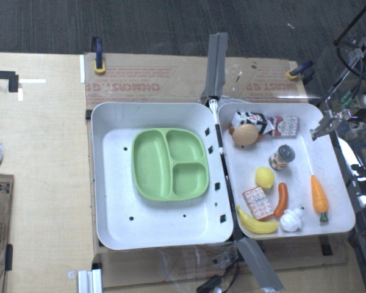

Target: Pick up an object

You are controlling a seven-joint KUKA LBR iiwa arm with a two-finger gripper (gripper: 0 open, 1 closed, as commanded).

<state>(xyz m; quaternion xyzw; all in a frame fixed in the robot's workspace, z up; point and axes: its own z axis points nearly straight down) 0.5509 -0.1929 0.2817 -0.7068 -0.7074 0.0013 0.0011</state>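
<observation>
Choice of target matters most here, since the right white bin (333, 163) is crowded and the task accepts any one thing. Along its near edge a yellow banana (256, 223) lies touching a small red-and-white printed packet (257, 201), with a lumpy white object (291, 220) just beside the banana's tip and a red sausage (281, 200) leaning between them; that cluster looks a poor bet, as a grasp there would likely nudge the neighbours. An orange carrot (319, 194) lies alone near the right edge, and a yellow lemon (265, 177) sits apart in the middle; either seems the cleaner pick, the carrot best taken across its narrow width. Farther back stands a small dark-topped can (282, 157), then a brown round object (245, 135) touching a black-and-white carton (256, 122), with a pink box (287, 126) by the far edge. The gripper (327, 126) hangs over the far right corner, well apart from all of these, and whether it is open or closed cannot be told. The left white bin (110, 224) holds a green divided plastic plate (169, 163).
</observation>
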